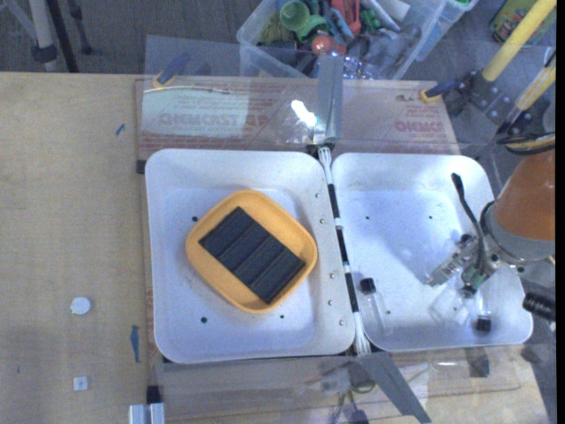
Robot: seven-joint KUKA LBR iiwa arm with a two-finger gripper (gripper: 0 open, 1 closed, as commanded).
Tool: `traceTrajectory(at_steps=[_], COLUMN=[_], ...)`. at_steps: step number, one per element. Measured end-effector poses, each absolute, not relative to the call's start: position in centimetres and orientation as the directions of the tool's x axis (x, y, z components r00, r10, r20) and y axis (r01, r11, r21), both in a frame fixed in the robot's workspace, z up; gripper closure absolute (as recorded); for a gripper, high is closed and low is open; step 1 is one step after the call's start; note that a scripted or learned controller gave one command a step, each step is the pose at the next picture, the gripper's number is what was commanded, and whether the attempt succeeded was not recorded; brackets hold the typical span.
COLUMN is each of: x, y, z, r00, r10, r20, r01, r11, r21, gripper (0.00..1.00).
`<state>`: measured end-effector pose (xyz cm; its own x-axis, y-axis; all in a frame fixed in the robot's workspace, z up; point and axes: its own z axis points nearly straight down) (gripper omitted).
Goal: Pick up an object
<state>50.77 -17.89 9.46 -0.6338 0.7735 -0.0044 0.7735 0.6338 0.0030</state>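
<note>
At the far left of the frame lies bare wooden bench (62, 193), with a small white disc (80, 306) sitting on it at lower left. Moving right, the left bin (163, 237) holds the one clear thing to pick: an orange tray-like object with a dark ribbed top (252, 250), lying flat and turned at an angle near the bin's middle. White floor shows on all sides of it, so there looks to be room to come down from above, though it sits nearer the bin's right wall than its left. A central divider (340, 254) separates the bins. The right bin (388, 201) is mostly bare white, with a small dark piece (366, 285) near its lower left. At lower right of this bin the gripper (463, 272) sits low over the floor, well apart from the orange object; its shape is too blurred to tell how far open it is, and nothing is visibly held. The orange-banded arm (530, 206) enters at the right edge. A box of mixed toys (353, 16) sits beyond the bench, top centre.
</note>
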Motion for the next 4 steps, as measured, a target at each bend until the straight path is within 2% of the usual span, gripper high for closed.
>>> traceTrajectory(at_steps=[1, 2, 3, 4], x=[48.9, 48.1, 48.1, 48.1], y=[-22.1, -22.4, -22.3, -22.4], z=[8.9, 13.7, 17.3, 17.3], r00=[-0.865, -0.986, -0.928, -0.928], r10=[0.501, 0.165, -0.372, -0.373], r20=[-0.010, -0.008, -0.008, -0.007], r01=[0.501, 0.165, -0.372, -0.373], r11=[0.865, 0.986, 0.928, 0.928], r21=[0.002, 0.000, -0.003, -0.003], gripper=[1.00, 1.00, 1.00, 0.00])
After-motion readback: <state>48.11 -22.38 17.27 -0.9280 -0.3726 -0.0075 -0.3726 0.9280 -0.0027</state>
